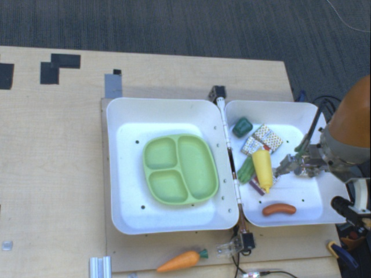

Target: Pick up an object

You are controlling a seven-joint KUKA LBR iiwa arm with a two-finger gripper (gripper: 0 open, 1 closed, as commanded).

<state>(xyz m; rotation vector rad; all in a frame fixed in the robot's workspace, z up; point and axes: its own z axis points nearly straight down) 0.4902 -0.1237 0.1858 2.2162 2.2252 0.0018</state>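
The gripper (285, 168) sits low in the right bin (310, 210) with its jaws spread and nothing between them, just beside the one yellow banana (262, 167). That looks a light, smooth, rigid plastic toy, best pinched across its narrow middle. Around it lie one green cucumber (246, 169), one teal block (242, 126), one patterned packet (262, 139) and one sausage (279, 209); the left bin (124, 155) holds one green divided plate (180, 169), and one carrot (179, 262) lies near the counter's front edge.

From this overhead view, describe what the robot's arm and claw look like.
The arm enters from the right as a rounded body with a broad orange band, grey below it toward the wrist. The claw is a small grey metal assembly with thin fingers. Dark cables run beside the arm, and a thin dark rod slants past the wrist.
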